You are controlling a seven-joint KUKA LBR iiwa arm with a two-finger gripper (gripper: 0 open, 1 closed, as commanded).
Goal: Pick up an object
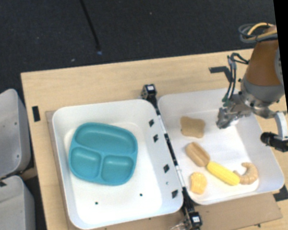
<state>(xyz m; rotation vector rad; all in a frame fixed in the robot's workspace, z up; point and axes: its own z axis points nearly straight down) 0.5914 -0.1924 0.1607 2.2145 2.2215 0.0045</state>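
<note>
In the right bin [205, 101] lie a tan flat piece like toast [192, 126], a brown bread roll [197, 154], a yellow corn cob [223, 173], a yellow lumpy piece [197, 182] and a pale shrimp-like piece [248, 173]. My gripper [226, 118] hangs over the bin's upper right part, to the right of the toast piece and apart from it. Nothing shows between its fingers.
The left bin [86, 214] holds a teal divided plate [103, 153]. A ridge with black clips [165, 146] separates the two bins. The arm's orange band [261, 65] and grey wrist sit at the right edge. Black cables trail near the bench's far right.
</note>
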